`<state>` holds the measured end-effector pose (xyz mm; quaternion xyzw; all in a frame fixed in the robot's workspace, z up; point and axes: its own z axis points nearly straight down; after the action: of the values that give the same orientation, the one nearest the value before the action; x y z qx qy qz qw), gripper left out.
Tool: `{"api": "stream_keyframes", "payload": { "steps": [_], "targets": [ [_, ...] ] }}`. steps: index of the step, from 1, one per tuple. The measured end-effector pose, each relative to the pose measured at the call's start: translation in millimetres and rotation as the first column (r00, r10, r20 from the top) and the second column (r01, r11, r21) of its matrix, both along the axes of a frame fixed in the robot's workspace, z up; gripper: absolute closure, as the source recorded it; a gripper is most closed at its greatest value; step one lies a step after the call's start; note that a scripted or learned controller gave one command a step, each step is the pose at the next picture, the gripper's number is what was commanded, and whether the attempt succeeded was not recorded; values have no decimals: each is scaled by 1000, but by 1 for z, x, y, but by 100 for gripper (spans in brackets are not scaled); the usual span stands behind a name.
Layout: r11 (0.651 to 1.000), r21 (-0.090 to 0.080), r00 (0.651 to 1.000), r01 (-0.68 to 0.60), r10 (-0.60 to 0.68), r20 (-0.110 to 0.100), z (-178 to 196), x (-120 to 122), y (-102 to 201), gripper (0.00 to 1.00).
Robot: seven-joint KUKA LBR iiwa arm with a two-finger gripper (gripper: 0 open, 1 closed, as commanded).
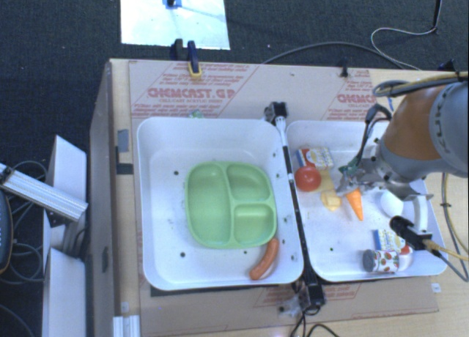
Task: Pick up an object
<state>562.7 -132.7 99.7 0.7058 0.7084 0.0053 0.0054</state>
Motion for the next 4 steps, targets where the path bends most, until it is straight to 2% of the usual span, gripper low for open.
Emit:
{"api": "stream_keyframes", "payload": {
  "steps": [1,2,3,4],
  "targets": [
    [1000,-1,1000,-1,1,-11,96,2,17,100],
    [1000,-1,1000,3,-3,-13,114,-73,0,100],
    [1000,1,1000,0,0,-14,115,-76,56,100],
    [1000,0,1000,2,-2,-14,122,-76,37,100]
  ]
}}
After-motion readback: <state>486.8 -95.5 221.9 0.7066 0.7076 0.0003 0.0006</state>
